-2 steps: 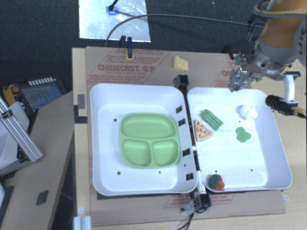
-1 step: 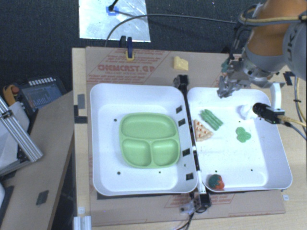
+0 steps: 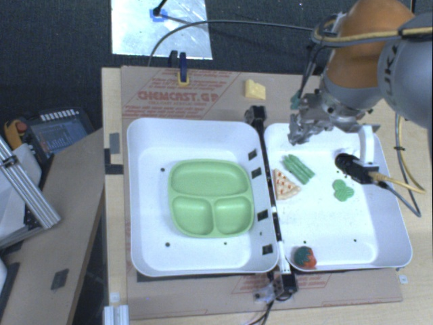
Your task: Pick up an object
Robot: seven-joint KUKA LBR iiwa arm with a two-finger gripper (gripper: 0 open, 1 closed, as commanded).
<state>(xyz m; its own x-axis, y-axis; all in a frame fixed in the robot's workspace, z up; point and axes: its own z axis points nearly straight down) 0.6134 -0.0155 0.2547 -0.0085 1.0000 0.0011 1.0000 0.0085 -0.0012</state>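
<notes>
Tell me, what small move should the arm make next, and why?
Probably a short drop toward the green sticks: the tool hovers over the far end of the right bin, and those sticks lie closest to it, just nearer the camera.

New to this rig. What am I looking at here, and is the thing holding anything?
There is one camera, fixed overhead and looking down at a slant. The grey arm with the orange band reaches in from the right. Its gripper hangs over the far end of the right bin.

That bin has toy food in it: green sticks, a pizza slice, a small green piece and a red-and-green piece at the near edge. The left bin holds a green divided plate.

I see no object held by the gripper.
</notes>
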